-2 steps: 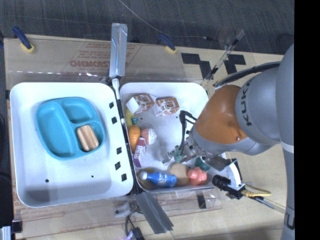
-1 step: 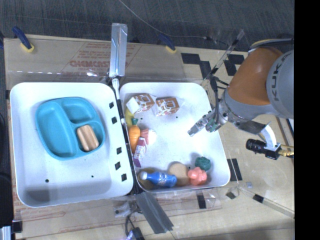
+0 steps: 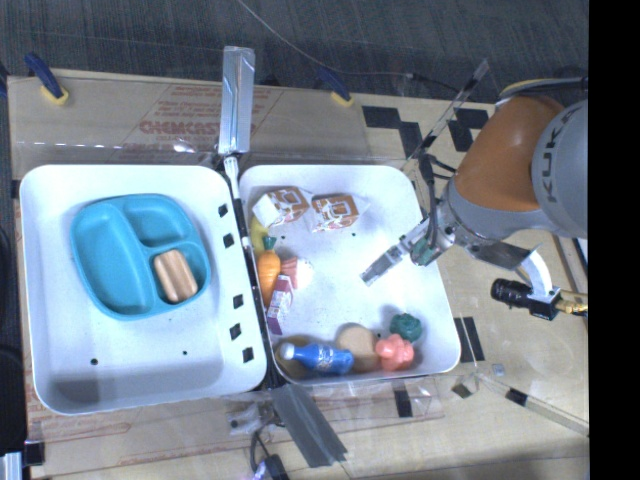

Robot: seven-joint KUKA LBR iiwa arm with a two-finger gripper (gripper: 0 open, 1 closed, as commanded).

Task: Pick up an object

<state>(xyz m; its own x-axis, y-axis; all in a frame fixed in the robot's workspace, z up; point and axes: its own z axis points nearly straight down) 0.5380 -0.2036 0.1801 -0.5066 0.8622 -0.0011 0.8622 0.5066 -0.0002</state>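
While flat along the right bin's [image 3: 345,293] near wall, blue bottle [image 3: 318,359] lengthwise left-right, cap leftward; jaws' state indiscernible.

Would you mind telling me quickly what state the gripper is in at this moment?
Gripper: cannot be told whether open or closed; it hangs over the right bin, above bare floor, with nothing seen in its grasp.

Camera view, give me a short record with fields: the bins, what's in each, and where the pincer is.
left bin: blue divided tray with a hot dog in its right compartment
right bin: carrot, two wrapped snacks, blue bottle, pink toy, dark green toy
pincer: over bare floor of right bin, nothing between its fingers
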